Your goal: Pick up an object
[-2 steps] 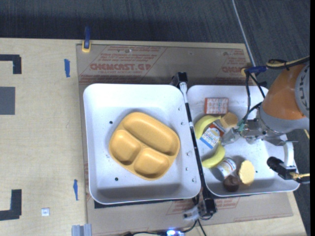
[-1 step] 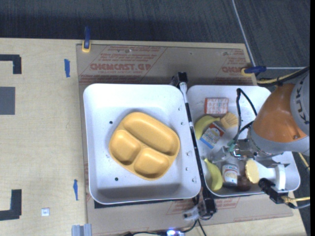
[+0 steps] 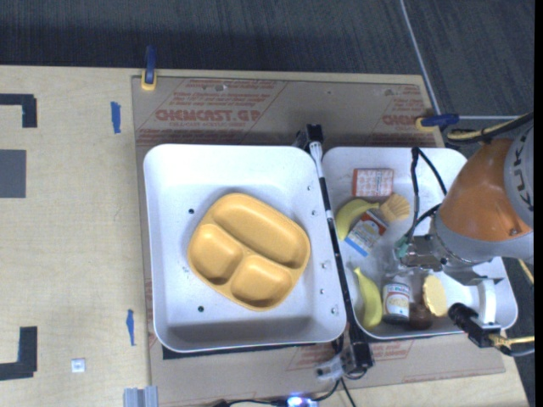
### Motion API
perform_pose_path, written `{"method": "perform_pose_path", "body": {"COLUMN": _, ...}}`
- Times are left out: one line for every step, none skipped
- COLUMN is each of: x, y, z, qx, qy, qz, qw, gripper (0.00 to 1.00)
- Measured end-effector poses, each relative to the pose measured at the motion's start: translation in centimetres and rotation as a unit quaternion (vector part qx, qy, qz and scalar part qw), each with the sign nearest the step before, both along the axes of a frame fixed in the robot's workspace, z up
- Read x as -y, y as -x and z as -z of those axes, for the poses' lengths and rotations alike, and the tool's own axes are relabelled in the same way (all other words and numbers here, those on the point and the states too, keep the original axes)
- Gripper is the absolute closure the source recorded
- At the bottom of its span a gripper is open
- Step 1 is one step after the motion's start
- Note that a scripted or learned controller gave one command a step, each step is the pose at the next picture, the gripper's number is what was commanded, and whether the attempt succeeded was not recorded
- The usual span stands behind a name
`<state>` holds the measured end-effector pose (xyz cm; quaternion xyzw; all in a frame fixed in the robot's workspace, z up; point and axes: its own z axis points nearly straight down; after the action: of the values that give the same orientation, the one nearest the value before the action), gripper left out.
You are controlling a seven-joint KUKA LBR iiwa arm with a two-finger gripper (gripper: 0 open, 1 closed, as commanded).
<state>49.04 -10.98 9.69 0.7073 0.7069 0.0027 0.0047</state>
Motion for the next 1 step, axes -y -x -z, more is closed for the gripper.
{"method": "perform_pose_path", "body": {"x": 0.0, "y": 0.01, "z": 0.0, "qx": 0.0, "qy": -0.0001, "qz": 0.0, "qw": 1.0, "gripper": 0.0}}
